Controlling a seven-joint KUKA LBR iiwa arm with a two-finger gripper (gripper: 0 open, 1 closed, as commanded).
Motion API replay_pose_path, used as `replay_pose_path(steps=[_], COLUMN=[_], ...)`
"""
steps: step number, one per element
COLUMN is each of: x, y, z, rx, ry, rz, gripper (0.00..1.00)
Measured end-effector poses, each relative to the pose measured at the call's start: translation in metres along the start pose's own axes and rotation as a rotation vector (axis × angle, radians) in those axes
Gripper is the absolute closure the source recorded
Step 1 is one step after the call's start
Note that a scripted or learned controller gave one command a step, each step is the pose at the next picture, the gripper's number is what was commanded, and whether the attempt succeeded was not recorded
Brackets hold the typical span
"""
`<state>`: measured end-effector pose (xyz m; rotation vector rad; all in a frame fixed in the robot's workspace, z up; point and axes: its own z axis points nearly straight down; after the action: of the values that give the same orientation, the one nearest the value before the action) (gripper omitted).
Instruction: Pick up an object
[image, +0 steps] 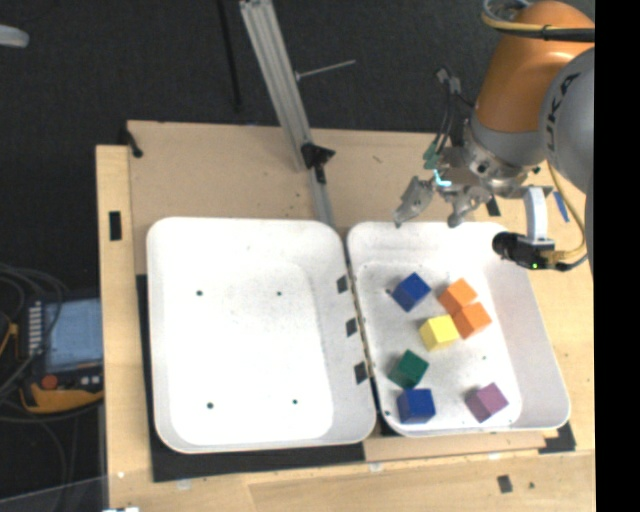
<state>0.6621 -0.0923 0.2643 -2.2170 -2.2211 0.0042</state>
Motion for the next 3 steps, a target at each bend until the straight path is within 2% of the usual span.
replay_pose_path(steps=[1,2,3], x=[0.000,-0.001,-0.004], y=[0.001,-0.002,0.001], z=[-0.003,0.039,0.102], rx=[-0.005,-0.001,0.000], ry=[-0.001,-0.003,-0.003], rz=[-0.001,0.002,0.005], gripper=[0.00,0.00,0.00])
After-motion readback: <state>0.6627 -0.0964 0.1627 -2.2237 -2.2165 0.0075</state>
